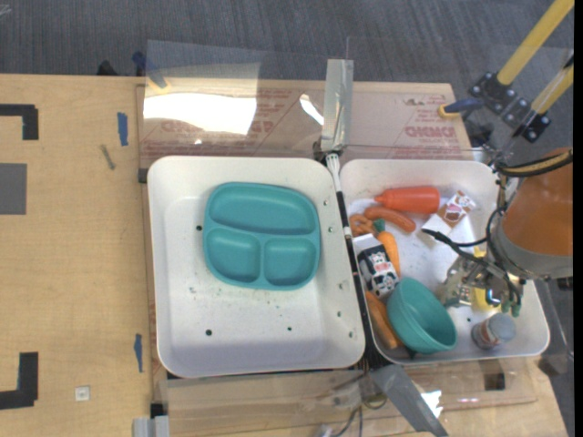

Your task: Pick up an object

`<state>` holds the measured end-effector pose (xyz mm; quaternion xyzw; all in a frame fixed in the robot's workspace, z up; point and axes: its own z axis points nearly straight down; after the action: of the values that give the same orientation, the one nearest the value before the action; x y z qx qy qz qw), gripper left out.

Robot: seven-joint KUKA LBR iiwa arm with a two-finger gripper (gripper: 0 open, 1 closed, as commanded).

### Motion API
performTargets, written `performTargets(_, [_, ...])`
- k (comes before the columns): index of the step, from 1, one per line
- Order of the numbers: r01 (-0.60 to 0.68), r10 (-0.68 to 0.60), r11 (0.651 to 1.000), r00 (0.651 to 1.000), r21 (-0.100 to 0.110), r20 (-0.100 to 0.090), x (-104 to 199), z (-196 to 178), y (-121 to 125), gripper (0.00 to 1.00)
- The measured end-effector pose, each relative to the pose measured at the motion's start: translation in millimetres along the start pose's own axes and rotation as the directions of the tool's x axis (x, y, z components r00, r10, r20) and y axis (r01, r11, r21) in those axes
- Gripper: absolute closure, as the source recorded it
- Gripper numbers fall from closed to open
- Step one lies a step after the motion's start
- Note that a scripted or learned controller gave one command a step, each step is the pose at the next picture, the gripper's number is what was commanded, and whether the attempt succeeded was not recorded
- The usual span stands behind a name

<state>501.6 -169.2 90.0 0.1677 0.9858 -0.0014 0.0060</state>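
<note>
My gripper (475, 287) hangs low over the right bin (533, 346), near its right side, with the orange-banded arm (539, 221) above it. Just left of the gripper a teal bowl (421, 316) lies tilted on its side. A small round can (490, 333) stands just below the gripper, near the bin's front right corner. An orange bottle-shaped toy (410, 198) lies at the back, with a hot dog (390, 218) in front of it. A black-and-white packet (378, 269) and an orange carrot (390, 249) lie along the left wall. A small white and red packet (455, 208) sits at the back right.
The left bin (173, 271) holds a teal divided plate (261, 235). A clear plastic sheet (273, 107) and a metal upright (337, 103) stand behind the bins. Yellow struts (537, 35) cross the top right corner. Another orange piece (381, 321) lies under the bowl's left edge.
</note>
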Motion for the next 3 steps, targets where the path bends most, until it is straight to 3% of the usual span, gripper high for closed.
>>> performTargets(1, [0.000, 0.000, 1.000, 1.000, 0.000, 0.002, -0.6, 0.4, 0.5, 0.00])
performTargets(2, [-0.017, 0.017, 1.000, 1.000, -0.005, 0.002, -42.4, -15.6, 59.0, 0.00])
performTargets(3, [0.051, -0.051, 0.999, 0.998, 0.003, -0.049, -116.8, 4.0, 82.5, 0.00])
